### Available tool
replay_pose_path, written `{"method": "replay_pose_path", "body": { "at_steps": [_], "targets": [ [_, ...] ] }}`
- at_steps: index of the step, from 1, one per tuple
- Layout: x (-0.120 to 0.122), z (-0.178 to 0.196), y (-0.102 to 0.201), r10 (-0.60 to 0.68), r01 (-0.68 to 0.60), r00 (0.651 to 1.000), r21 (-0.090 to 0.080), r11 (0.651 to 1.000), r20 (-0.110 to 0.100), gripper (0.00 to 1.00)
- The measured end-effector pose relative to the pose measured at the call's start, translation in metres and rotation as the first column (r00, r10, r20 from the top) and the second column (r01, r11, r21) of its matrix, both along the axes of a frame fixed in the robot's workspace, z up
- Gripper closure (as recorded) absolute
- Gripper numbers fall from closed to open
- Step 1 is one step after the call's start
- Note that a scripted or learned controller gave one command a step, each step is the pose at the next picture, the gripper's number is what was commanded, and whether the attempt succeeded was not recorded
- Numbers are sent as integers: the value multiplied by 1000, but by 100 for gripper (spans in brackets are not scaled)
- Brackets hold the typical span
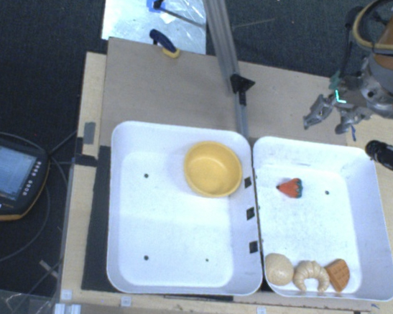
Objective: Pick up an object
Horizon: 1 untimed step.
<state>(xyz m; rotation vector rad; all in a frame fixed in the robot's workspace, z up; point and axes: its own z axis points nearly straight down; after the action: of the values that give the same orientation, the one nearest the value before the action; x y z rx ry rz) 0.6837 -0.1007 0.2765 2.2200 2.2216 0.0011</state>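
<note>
Claw [333,115] open, beyond right bin [381,237] rim | strawberry [290,188] alone mid-bin

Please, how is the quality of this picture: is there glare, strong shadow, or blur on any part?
In the camera view: light is soft and even, with faint shadows under the yellow bowl and the strawberry; a bright, washed-out patch lies on the floor at the top; the hand looks slightly soft, so its fingers are hard to read; the pastries are sharp enough to tell apart.

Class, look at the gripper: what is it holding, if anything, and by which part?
Nothing. The gripper hangs open above the bench, beyond the right bin.
</note>
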Motion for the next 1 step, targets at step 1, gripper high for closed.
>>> {"method": "replay_pose_path", "body": {
  "at_steps": [1],
  "targets": [
    [0, 0, 0, 0, 0, 1000, 0, 1000, 0, 0]
  ]
}}
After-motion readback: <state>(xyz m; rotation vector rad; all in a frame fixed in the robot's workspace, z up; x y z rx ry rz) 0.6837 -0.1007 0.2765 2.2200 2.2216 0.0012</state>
